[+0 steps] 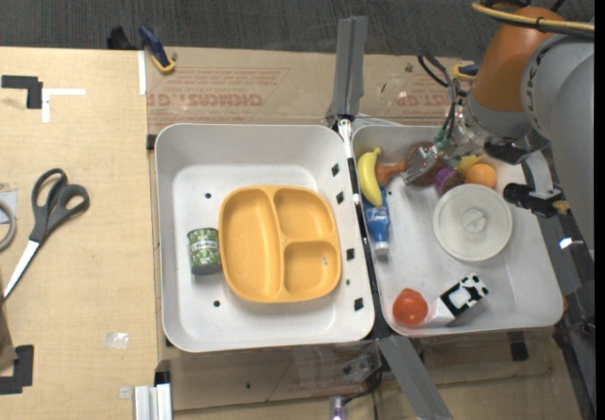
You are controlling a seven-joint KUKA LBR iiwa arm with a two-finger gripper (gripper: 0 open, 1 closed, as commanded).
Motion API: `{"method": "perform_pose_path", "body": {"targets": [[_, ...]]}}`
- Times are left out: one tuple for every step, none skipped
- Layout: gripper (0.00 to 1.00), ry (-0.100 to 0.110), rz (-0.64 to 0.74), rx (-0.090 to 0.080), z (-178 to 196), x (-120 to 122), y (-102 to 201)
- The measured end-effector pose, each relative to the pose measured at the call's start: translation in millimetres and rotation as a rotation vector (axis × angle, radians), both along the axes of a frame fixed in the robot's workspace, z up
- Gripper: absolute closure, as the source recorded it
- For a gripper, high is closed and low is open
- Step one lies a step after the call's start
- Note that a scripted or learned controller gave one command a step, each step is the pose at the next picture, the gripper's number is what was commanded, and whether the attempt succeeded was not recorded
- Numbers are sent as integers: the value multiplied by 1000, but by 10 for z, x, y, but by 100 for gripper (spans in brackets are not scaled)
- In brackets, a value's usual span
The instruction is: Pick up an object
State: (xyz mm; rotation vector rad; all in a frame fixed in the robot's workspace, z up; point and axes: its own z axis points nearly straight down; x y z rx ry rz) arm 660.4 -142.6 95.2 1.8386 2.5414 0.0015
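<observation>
Under the hand (437, 161), at the back of the right bin (539, 314), lay a small purple thing (444, 178). It looked light, hard and slippery; its middle seemed best to grab. I couldn't tell the hand's opening.

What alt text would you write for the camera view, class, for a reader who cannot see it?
A grey arm's pincer reaches into the right bin among a banana, white bowl, orange and tomato. The left bin holds a yellow divided plate and a small can; scissors lie on the bench.

Can (203, 250) left of tray (280, 243)
</observation>
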Motion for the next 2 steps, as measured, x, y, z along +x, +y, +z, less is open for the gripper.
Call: {"method": "perform_pose_path", "body": {"targets": [[100,-3,5,-4,106,10,2],[100,3,-175,0,1770,-10,858]]}}
